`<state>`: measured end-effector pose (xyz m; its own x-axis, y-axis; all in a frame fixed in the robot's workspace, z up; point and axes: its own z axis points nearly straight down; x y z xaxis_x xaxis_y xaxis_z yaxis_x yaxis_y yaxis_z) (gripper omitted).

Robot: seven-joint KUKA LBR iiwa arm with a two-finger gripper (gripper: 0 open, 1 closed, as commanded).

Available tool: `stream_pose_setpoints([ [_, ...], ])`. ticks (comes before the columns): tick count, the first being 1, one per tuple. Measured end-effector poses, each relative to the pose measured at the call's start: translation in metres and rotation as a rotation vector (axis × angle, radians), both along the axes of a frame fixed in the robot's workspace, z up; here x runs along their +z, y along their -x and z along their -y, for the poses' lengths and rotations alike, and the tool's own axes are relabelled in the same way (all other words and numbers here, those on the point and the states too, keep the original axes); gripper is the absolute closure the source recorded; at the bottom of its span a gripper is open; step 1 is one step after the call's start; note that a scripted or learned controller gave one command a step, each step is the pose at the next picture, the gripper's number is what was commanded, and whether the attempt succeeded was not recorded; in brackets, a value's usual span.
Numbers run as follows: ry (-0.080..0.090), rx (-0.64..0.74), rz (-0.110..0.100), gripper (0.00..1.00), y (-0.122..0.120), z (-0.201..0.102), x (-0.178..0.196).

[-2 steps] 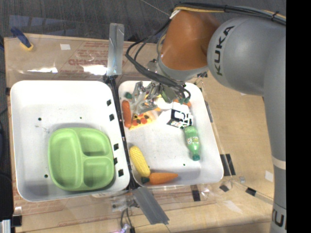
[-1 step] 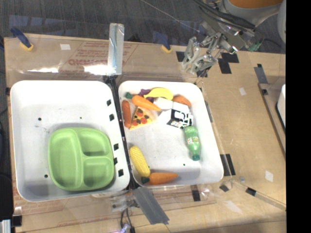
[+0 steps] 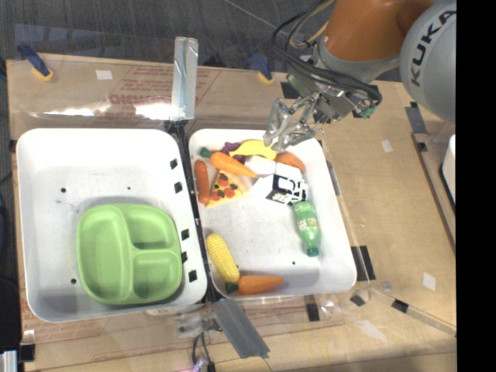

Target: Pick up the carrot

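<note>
A grey robot arm (image 3: 387, 22) with an orange band reaches in from the right and ends in a gripper (image 3: 280, 134) hanging over the far edge of the right bin (image 3: 263, 231). Whether its metal fingers are spread or pressed together cannot be told, and nothing is seen held between them.

Taking the right bin as the landmark: several carrot-like pieces lie inside it. One carrot (image 3: 232, 164) lies slanted in the far part of the bin, just below the gripper and beside a yellow banana (image 3: 254, 149). A second orange carrot (image 3: 259, 284) lies along the near wall, touching the end of a corn cob (image 3: 222, 257). A reddish sausage-shaped piece (image 3: 202, 180) rests against the left wall, next to a pizza slice (image 3: 227, 186). A black-and-white carton (image 3: 287, 189) and a green bottle (image 3: 307, 226) lie toward the right wall.

Left of this bin sits a second white bin (image 3: 46, 169) holding a green divided plate (image 3: 130, 252). Both rest on the bench (image 3: 403, 231).
</note>
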<state>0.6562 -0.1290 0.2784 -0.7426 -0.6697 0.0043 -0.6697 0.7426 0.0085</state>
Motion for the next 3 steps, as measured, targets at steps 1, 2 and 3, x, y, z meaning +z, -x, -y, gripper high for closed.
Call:
stream_pose_setpoints([
  [1,0.001,0.158,0.007,1.00,0.027,-0.059,-0.008],
  [2,0.001,0.157,0.007,0.00,0.027,-0.059,-0.008],
  [3,-0.002,0.222,0.002,0.00,0.026,-0.065,-0.091],
])
